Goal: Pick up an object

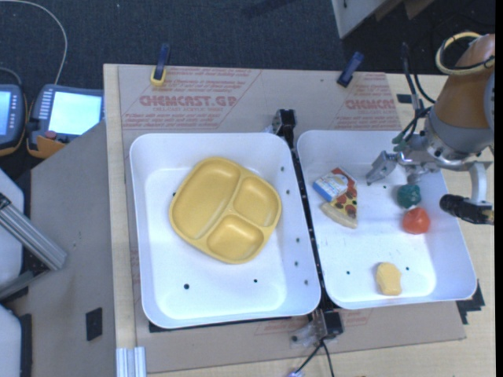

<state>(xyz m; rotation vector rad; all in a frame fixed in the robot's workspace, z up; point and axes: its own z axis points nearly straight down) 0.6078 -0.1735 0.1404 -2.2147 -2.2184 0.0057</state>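
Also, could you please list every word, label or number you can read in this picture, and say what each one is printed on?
"CHEMCAST GP": red print on the brown board behind the left bin, readable though faint.
The same red print repeats on the board behind the right bin, partly cut off; the smaller red lines under it are too blurred to read.
Blue packet: print too small.
Screens at left: too blurred.

Yellow divided tray [225,218] in left bin [149,234]; clamps [160,63] on cardboard sheet [196,100].
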